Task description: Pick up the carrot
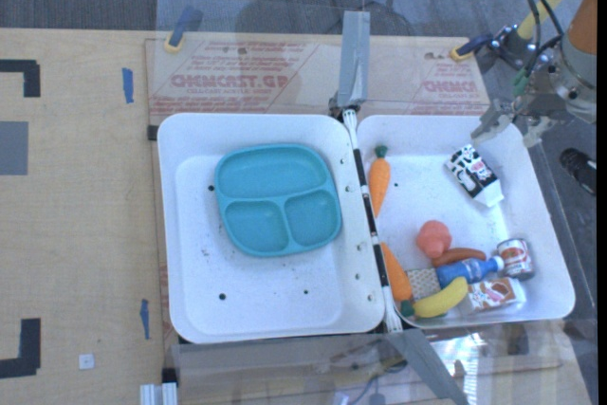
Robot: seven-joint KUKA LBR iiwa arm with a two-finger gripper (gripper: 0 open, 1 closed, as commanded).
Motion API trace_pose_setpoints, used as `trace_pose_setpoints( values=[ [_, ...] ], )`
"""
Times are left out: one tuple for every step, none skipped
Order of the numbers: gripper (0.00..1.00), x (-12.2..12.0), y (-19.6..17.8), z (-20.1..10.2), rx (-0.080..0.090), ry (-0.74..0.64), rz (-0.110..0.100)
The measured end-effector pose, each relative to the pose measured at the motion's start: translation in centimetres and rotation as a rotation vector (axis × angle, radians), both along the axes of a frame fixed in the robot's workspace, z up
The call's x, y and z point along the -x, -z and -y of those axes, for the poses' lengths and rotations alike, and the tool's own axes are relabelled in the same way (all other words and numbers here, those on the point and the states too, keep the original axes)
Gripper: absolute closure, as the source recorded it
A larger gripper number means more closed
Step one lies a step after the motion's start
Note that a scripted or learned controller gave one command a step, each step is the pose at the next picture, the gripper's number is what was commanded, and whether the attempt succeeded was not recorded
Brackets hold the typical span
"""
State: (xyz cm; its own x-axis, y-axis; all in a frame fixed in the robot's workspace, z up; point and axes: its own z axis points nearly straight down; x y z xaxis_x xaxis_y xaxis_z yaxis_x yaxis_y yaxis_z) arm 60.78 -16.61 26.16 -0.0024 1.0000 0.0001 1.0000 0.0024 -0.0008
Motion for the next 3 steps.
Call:
trace_pose_setpoints(
  values=[
    [0.0,5.2,14.3,-6.1,0.0,-0.212,0.001],
    [0.0,1.2,7.6,-9.0,0.001,-0.189,0.003],
    [0.0,-5.3,7.6,-13.1,0.002,-0.536,0.006]
  ],
)
